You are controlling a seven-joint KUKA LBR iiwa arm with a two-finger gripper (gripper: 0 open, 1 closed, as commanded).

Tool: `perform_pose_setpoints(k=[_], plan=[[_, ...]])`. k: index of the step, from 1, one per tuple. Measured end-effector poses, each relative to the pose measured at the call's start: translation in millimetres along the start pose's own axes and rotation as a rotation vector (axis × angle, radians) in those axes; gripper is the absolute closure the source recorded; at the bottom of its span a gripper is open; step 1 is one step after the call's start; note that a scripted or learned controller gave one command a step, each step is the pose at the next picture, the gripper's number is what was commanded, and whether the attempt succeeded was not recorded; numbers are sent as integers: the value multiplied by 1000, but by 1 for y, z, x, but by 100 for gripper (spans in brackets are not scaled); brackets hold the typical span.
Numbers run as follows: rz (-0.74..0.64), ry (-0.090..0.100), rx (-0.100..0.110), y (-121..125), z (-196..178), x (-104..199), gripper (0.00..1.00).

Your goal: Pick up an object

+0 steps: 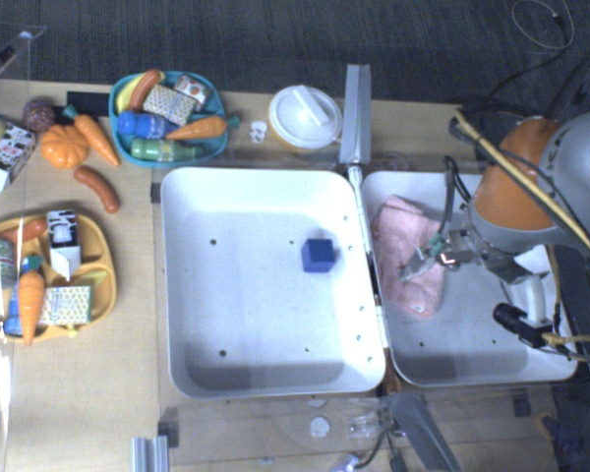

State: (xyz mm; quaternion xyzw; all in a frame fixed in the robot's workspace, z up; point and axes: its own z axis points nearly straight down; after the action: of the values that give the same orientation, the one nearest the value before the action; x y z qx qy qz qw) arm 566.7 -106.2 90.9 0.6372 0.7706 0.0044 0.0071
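Note:
A small blue cube [318,255] lies alone near the middle of the left white bin [226,362]. A crumpled pink cloth [403,232] lies against the left wall of the right bin [472,357]. My gripper [428,260] reaches in from the right and hangs low over the cloth's right edge, at or just above its surface. The grey arm with its orange band [516,190] covers the right bin's far right part. I see nothing lifted off the bin floor.
Left of the bins, the bench holds a blue bowl [167,116] of toy food, a yellow tray [49,278] with more, and loose toy vegetables [79,150]. A white lid [305,116] sits behind the left bin. Cables trail at the right.

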Motion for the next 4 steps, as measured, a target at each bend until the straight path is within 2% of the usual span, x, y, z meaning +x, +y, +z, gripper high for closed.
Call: perform_pose_setpoints(k=[1, 2, 3, 4], plan=[[137, 1, 4, 63, 3, -34, 0], [46, 0, 4, 66, 2, 6, 0], [42, 1, 7, 96, 3, 1, 0], [-33, 5, 13, 94, 5, -61, 0]])
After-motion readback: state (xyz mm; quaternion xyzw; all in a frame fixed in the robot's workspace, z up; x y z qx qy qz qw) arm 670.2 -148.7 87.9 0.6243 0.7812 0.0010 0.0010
